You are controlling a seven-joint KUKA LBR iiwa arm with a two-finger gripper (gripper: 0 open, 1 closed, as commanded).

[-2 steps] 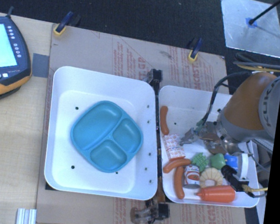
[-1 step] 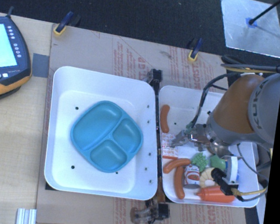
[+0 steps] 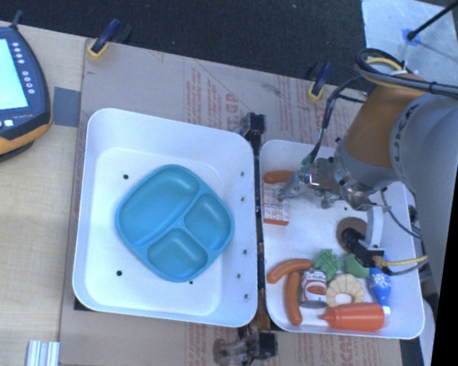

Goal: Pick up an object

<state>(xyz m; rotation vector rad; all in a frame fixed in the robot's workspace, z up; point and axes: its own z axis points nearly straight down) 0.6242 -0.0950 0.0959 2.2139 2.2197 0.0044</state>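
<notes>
My gripper (image 3: 294,185) hangs low over the back left part of the right bin (image 3: 304,326). It is just right of a small brown sausage (image 3: 277,176) and above a white and red packet (image 3: 276,214). Nothing visibly sits in it. Along the bin's front lie two red hot dogs (image 3: 286,269), a small can (image 3: 313,287), green broccoli (image 3: 328,263), a corn piece (image 3: 346,293), a red ketchup bottle (image 3: 355,317) and a blue bottle (image 3: 381,286). A dark brown round piece (image 3: 349,234) lies beside the wrist.
The left bin (image 3: 85,200) holds a blue divided plate (image 3: 175,223). A tablet-like pendant (image 3: 0,99) rests on the bench at far left. Clamps (image 3: 104,38) grip the board's back edge. The arm's grey body (image 3: 411,153) covers the right bin's back right.
</notes>
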